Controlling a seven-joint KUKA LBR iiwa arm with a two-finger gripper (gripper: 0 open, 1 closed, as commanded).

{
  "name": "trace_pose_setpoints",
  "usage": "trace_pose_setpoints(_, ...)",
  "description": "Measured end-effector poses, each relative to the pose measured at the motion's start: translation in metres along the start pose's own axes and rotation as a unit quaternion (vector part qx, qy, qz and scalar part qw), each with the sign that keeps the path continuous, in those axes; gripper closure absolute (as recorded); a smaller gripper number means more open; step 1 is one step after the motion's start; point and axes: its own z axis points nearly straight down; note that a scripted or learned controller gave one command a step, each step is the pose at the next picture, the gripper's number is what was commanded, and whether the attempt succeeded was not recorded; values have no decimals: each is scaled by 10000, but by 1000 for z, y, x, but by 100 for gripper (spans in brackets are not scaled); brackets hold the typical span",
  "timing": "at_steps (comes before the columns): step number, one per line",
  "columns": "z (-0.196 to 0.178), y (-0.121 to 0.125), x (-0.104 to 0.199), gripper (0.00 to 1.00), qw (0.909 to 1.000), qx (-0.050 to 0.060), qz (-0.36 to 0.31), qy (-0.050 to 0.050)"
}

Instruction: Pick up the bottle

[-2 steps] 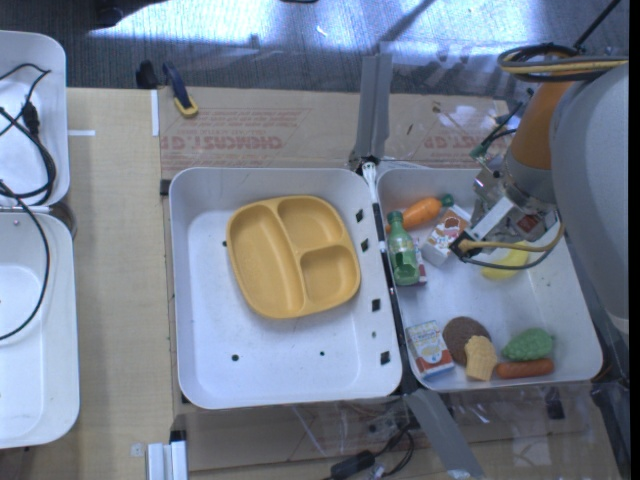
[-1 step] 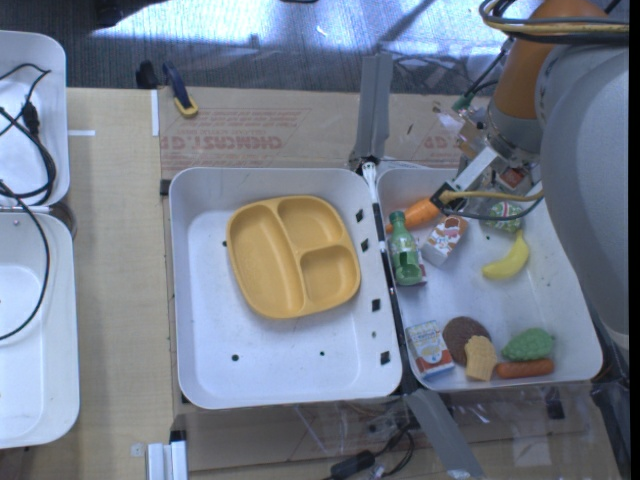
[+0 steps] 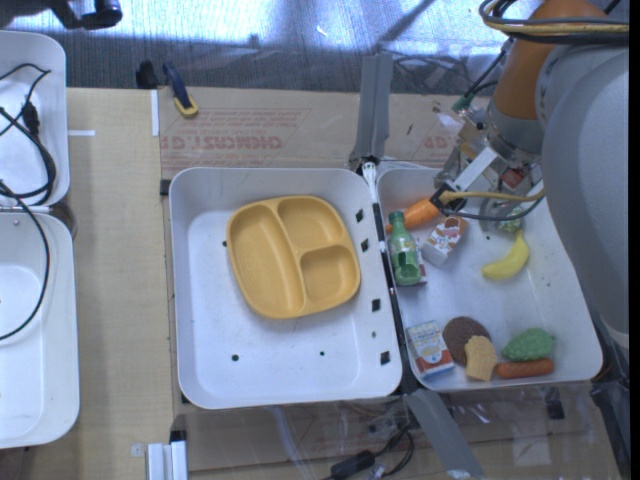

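Note:
The green bottle (image 3: 404, 251) lies in the right bin (image 3: 570, 298), close against its left wall, cap pointing to the back. My gripper (image 3: 505, 196) hangs over the back of that bin, to the right of the bottle and well apart from it. It sits above the banana (image 3: 507, 258). The wrist and a cable loop hide its tips, and nothing shows between them.
An orange carrot (image 3: 420, 214) and a small carton (image 3: 443, 240) lie just right of the bottle. A juice box (image 3: 428, 348), cookie (image 3: 463, 334), cracker (image 3: 480, 358), green vegetable (image 3: 528, 345) and sausage (image 3: 524, 369) lie at the bin's front. The left bin (image 3: 200, 348) holds a yellow divided plate (image 3: 293, 255).

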Motion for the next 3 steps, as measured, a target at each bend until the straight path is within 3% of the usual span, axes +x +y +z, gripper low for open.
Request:
trace_pose_setpoints(1,-59,-15,-87,0,10000,4,-30,-1)
trace_pose_setpoints(2,83,-59,-127,0,9934,20,-1147,2)
trace_pose_setpoints(3,1,-66,-46,0,9993,5,-372,-2)
